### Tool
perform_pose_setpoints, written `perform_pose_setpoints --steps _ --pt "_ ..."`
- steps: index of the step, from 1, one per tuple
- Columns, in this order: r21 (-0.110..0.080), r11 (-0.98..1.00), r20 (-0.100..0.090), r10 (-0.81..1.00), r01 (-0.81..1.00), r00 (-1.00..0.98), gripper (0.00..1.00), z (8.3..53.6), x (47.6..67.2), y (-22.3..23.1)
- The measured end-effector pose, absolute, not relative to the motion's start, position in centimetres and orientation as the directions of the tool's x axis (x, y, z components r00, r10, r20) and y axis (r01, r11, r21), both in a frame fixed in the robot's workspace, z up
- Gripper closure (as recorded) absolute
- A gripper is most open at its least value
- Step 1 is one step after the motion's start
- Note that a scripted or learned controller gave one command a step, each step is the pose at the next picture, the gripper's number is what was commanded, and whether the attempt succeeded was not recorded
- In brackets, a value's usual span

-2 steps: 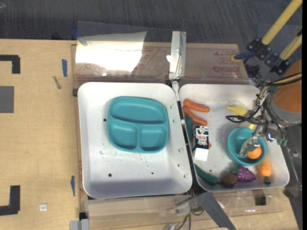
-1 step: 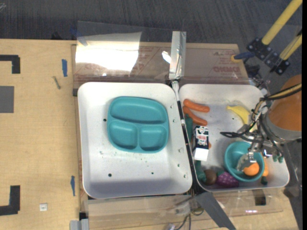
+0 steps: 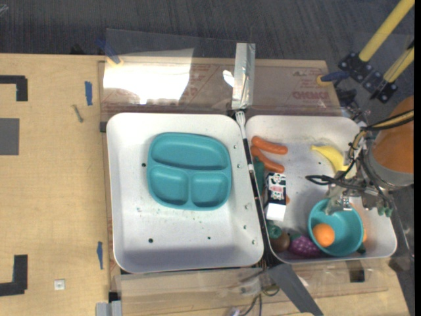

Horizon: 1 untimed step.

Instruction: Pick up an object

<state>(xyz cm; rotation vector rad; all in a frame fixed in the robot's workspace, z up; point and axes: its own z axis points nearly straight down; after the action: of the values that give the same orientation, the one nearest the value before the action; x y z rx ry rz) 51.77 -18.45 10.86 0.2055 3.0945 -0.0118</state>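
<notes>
The right white bin (image 3: 299, 125) holds the loose objects. Two orange carrot-like pieces (image 3: 270, 146) lie at its far left, with a yellow banana (image 3: 331, 155) further right. A black-and-white carton (image 3: 277, 191) lies along the left wall. At the front sits a teal bowl (image 3: 347, 236) with an orange ball (image 3: 323, 234) inside. Purple grapes (image 3: 303, 245) and a small brown-green piece (image 3: 281, 240) lie beside the bowl. My gripper (image 3: 341, 199) hangs over the bowl's far rim, just in front of the banana, with cables around it.
The left white bin (image 3: 125, 196) holds a teal divided plate (image 3: 189, 170). A clear plastic sheet and a metal strip (image 3: 243, 78) stand behind the bins. The wooden bench (image 3: 49, 176) spreads to the left. Yellow bars (image 3: 388, 25) cross the far right corner.
</notes>
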Motion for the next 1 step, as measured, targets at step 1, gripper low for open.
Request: perform_pose_setpoints --steps 1 --pt "-0.017 1.000 -0.082 -0.015 -0.014 -0.997 1.00 10.36 50.40 -15.24"
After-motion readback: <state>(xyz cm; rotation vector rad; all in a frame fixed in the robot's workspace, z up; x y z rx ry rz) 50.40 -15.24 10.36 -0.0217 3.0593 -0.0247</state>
